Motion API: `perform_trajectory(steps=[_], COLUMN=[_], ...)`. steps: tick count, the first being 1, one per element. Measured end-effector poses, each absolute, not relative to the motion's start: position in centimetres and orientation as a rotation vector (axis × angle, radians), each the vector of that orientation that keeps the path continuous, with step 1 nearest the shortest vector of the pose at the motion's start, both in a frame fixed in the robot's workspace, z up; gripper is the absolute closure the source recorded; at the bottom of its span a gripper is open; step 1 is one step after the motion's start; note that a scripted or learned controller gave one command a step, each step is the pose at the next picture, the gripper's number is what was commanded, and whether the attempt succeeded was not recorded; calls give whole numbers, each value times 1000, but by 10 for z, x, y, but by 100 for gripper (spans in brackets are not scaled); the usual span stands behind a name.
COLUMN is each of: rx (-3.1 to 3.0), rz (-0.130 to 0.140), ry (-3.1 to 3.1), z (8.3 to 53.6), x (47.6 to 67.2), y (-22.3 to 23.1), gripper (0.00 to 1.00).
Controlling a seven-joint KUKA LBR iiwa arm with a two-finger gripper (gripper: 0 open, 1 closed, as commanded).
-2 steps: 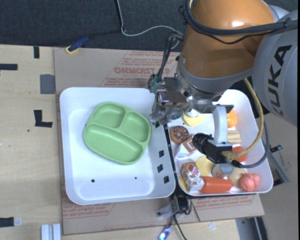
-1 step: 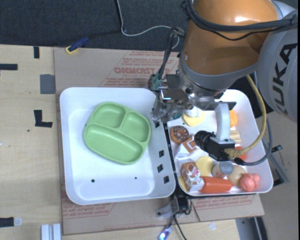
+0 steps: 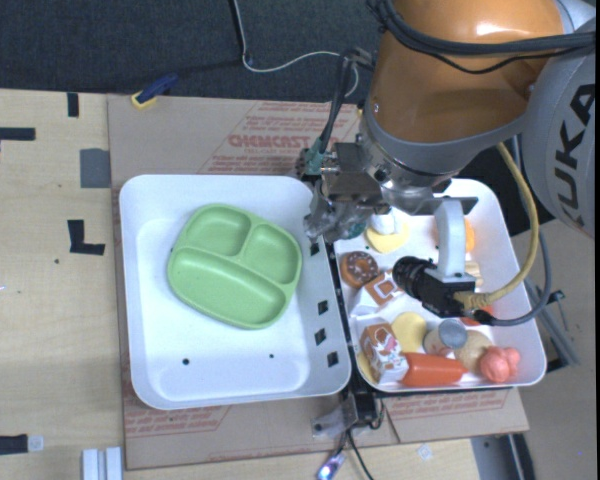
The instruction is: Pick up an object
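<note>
Two bins side by side; green plate (image 3: 236, 264) sits in left bin (image 3: 145, 353), floor bare around it. Gripper (image 3: 332, 213) hangs over the divide at right bin's (image 3: 515, 373) crowded top-left; can't tell its jaw state.

Count: two white bins, the left bin (image 3: 145, 298) and the right bin (image 3: 510, 218), side by side on the bench (image 3: 40, 298). Left bin: one green divided plate (image 3: 235, 265). Right bin, near edge: one orange carrot-shaped piece (image 3: 432, 370), one pink round item (image 3: 499, 364), one yellow round item (image 3: 410, 328), one red-and-white packet (image 3: 380, 351). Mid bin: one brown doughnut-like disc (image 3: 359, 266). Further small pieces sit among these; exact total can't be told.
</note>
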State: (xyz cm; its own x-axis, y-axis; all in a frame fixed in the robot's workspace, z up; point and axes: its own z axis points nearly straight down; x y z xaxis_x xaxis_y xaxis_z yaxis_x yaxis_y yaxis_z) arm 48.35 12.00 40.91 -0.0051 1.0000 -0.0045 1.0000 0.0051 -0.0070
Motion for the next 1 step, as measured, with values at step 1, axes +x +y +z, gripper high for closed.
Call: perform_trajectory(steps=[1], rx=[-2214], rz=[16], ry=[-2227], z=[419], x=[484], y=[120], gripper=[100])
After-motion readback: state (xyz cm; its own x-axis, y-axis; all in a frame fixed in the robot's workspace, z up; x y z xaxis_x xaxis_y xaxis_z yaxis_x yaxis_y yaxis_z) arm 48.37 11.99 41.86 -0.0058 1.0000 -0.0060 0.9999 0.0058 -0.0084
